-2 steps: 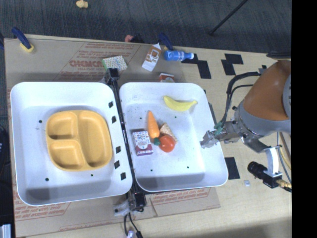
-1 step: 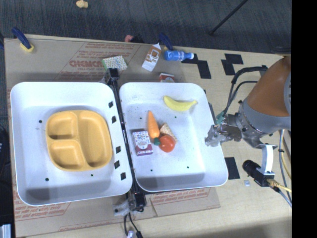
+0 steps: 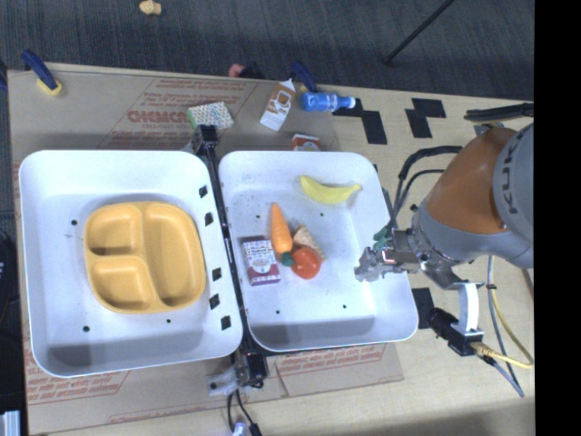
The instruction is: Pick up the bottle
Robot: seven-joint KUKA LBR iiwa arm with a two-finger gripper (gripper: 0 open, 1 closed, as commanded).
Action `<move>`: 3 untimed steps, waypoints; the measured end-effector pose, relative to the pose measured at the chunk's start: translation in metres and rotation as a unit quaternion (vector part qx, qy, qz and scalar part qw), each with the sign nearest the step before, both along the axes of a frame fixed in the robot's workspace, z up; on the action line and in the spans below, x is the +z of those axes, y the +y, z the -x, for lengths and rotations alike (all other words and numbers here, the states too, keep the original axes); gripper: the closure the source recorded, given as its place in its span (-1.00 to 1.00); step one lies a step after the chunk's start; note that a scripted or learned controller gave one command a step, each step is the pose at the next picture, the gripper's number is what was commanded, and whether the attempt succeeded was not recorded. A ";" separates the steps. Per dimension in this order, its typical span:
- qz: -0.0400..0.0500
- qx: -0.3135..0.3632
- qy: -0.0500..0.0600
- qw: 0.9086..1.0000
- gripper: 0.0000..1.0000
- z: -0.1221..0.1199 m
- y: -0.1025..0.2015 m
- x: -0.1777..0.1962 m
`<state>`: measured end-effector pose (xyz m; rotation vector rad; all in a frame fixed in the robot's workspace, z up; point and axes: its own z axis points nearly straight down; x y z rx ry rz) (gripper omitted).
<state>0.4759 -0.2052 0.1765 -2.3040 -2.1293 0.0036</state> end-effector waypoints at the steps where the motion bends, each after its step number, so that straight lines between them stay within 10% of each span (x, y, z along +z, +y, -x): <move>1: 0.001 -0.137 -0.001 0.991 1.00 -0.001 0.001 0.036; 2: 0.000 -0.295 0.001 0.955 1.00 0.000 0.002 0.010; 3: 0.000 -0.472 0.002 0.881 1.00 0.000 0.019 -0.014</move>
